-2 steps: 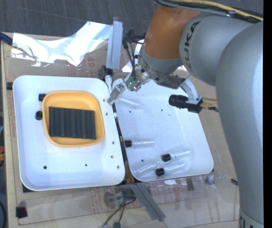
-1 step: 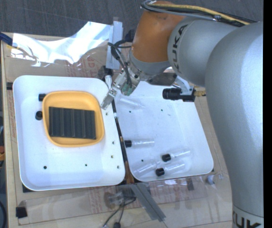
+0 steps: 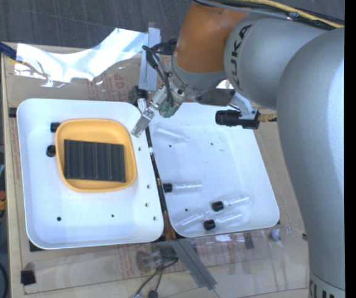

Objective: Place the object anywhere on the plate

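Camera view looks down on the grey arm (image 3: pixel 277 61), whose bulk covers the far right corner of the right bin (image 3: pixel 252 166) and whatever lies under it. The wrist leans over the seam between the two bins, so a careless descent could strike the raised rims there or nudge the left bin (image 3: pixel 35 228) across the bench (image 3: pixel 103 259).

The yellow plate (image 3: pixel 97 128) sits in the left bin with a dark ridged insert (image 3: pixel 97 159) in its middle. A round thing set on those ridges may roll, and one dropped near the edge may slide off into the bin.

The likely objects, clear tubes with black caps (image 3: pixel 227 203), lie in the near part of the right bin, well apart from the plate. They are nearly see-through against the white floor, so their outlines and count are hard to make out, and a grasp could slip off them.

The gripper (image 3: pixel 145 118) hangs near the plate's far right corner. A pale silvery piece shows at its tip, but I cannot tell whether that is a held thing or part of the tool, nor whether the gripper is open or closed.
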